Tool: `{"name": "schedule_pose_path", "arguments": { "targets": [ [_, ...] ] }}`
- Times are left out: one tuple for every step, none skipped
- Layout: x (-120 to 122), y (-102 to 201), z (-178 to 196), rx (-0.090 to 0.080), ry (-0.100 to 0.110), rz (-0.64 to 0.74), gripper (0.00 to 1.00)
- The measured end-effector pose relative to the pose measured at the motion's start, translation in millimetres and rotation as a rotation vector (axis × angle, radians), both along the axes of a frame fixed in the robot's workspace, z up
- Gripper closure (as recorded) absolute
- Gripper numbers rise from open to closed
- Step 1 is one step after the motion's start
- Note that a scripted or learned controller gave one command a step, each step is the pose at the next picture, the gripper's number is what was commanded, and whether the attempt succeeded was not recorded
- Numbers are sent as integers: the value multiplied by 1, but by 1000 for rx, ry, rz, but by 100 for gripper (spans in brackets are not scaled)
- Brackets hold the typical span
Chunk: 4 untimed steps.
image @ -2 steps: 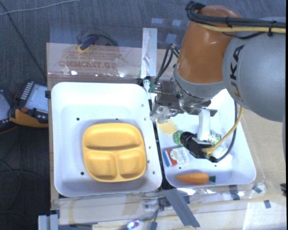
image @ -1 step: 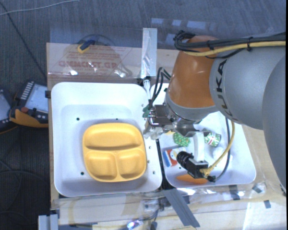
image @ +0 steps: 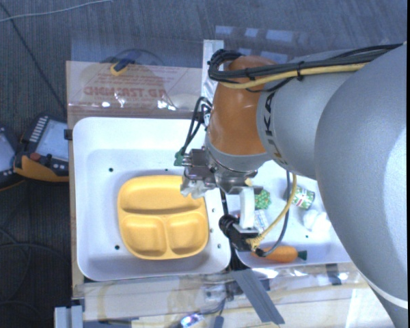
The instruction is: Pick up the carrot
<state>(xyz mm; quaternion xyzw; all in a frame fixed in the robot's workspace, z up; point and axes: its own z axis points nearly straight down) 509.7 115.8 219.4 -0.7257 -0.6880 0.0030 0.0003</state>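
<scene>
Lying at the 6 o'clock edge of the right bin (image: 322, 243), the carrot (image: 281, 254) sits toward 5 o'clock from the gripper (image: 212, 183). Whether the gripper is spread or closed cannot be told. A yellow tray (image: 162, 216) rests in the left bin (image: 96, 183).

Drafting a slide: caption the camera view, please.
Gripper hangs by the yellow divided tray in the left bin; carrot lies in the right bin.
</scene>
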Motion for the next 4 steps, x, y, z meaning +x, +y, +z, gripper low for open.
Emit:
{"name": "schedule_pose_path", "arguments": {
  "targets": [
    [0, 0, 0, 0, 0, 0, 0],
    [-13, -79, 51, -1, -3, -120, 0],
    [-13, -79, 58, -5, 1, -118, 100],
    [-25, -16, 56, 1, -2, 42, 100]
  ]
}}
